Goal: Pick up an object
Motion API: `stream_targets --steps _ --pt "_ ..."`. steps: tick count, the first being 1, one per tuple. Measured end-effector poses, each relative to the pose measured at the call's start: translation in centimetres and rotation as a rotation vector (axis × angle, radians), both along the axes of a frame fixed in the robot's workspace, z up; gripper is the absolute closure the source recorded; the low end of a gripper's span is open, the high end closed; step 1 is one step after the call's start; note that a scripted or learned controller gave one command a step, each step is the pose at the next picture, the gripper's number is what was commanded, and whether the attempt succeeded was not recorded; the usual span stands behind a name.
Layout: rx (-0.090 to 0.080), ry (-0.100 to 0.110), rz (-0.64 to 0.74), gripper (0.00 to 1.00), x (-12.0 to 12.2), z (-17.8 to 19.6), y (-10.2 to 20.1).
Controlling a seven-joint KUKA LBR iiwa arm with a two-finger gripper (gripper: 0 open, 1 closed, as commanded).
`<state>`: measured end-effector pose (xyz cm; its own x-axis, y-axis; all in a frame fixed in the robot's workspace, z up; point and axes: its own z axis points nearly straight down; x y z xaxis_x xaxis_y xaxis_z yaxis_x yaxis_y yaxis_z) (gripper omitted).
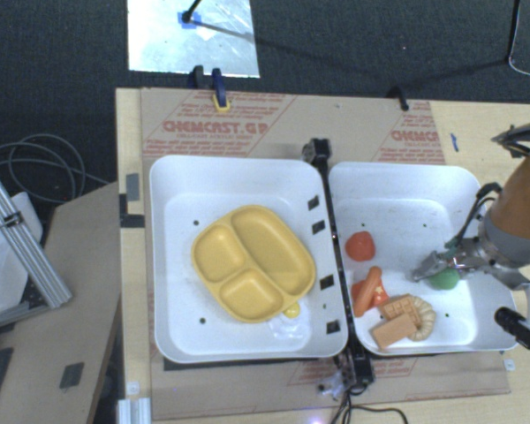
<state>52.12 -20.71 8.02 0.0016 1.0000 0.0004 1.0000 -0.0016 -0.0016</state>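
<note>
My gripper (435, 268) reaches into the right bin (397, 201) from the right and sits low over its right half. A small green round object (444, 280) lies right beneath the gripper's tip, partly covered by it; I cannot tell whether it is gripped. Left of it lie a red round object (360, 246), an orange carrot-like piece (367, 291) and a tan bread-like piece with a shrimp-like curl (405, 319) near the bin's front wall.
The left bin (177, 201) holds a yellow divided plate (252, 261), with a small yellow bit (291, 310) at its front edge. A black-clipped divider (329, 237) separates the bins. The arm's orange band (526, 203) hangs over the right bin's right rim.
</note>
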Motion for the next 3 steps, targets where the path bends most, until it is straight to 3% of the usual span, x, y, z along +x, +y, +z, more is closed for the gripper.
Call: stream_targets --steps 1,2,3 --pt "-0.001 -0.005 0.004 1.0 0.3 1.5 0.0" --pt "0.001 -0.007 0.014 1.0 5.4 1.6 6.9" --pt "0.001 -0.01 0.013 1.0 5.4 11.0 14.7"
